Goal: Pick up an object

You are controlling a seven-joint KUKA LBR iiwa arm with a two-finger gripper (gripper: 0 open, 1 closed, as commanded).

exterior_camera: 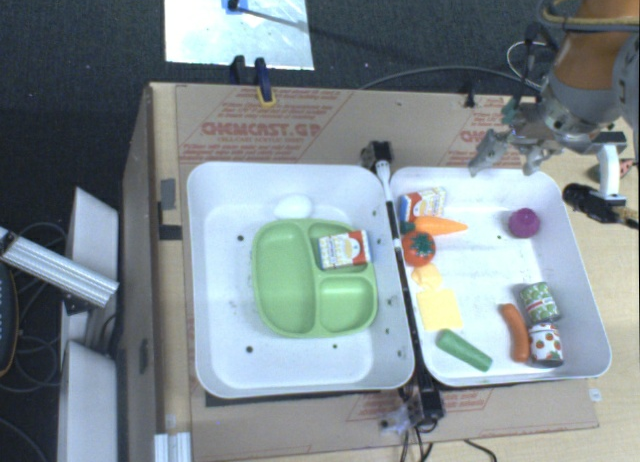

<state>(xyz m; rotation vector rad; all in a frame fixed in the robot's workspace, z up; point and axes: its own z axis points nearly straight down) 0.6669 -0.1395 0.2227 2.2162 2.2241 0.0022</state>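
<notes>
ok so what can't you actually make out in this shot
- Gripper, camera view: small and blurred above the right bin's far rim; the finger gap is unreadable.
- Arm: cut off by the right edge.
- Small carton on the green tray: print too small to read.
- Two cans: labels too small.

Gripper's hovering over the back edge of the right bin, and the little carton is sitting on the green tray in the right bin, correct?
Not quite. The camera view shows the green tray in the left bin, not the right bin, with the little carton on it. The rest holds: the gripper hovers over the right bin's back edge.
</notes>
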